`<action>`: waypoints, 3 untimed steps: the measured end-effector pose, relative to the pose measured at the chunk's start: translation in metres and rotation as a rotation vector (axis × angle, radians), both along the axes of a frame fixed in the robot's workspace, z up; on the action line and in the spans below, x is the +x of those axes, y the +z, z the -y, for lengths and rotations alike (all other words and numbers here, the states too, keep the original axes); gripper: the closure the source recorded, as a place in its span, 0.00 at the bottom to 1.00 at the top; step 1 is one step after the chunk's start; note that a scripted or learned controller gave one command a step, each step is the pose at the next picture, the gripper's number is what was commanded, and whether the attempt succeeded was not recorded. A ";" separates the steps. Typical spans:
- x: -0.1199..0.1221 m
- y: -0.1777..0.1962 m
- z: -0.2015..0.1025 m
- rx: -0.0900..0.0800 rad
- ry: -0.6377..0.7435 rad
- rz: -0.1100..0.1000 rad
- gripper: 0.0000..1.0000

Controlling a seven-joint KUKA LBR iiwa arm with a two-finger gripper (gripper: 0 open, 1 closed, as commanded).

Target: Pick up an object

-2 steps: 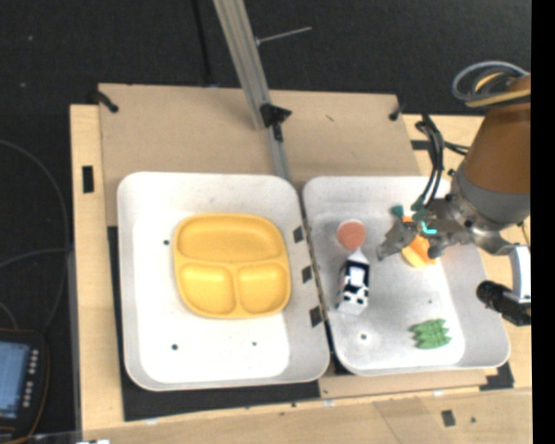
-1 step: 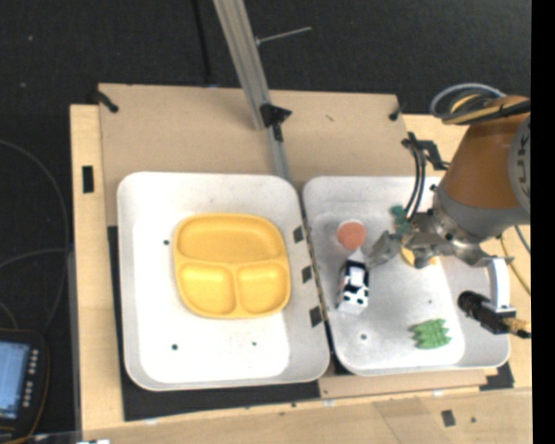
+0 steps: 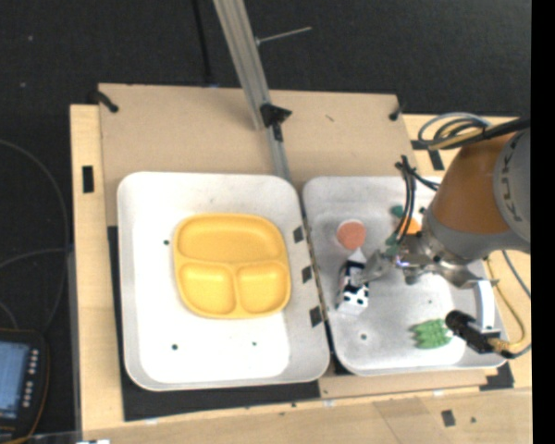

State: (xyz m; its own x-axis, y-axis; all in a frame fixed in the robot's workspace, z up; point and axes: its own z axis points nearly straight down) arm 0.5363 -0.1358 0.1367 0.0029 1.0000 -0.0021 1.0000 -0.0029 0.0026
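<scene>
Black-and-white spotted toy (image 3: 354,293): lies in the right bin (image 3: 379,354) near its left wall, just beside the jaws (image 3: 381,265). You cannot tell whether they are open or closed. Pink disc (image 3: 351,234) close behind; green piece (image 3: 430,334) toward the front. Yellow divided tray (image 3: 231,264) occupies the left bin (image 3: 148,276). Risk: the jaws may nudge the toy against the wall and miss it.

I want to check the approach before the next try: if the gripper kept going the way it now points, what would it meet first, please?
Probably the black-and-white object in the right bin. The gripper points toward the view's lower left, and that object lies closest along that line, though its height above the bin is unclear.
</scene>
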 end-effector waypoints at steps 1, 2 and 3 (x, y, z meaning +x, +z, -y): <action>0.006 -0.015 0.001 0.000 0.006 0.015 0.00; 0.008 -0.003 0.002 0.001 0.000 0.022 1.00; 0.019 0.046 0.000 0.000 0.006 0.004 1.00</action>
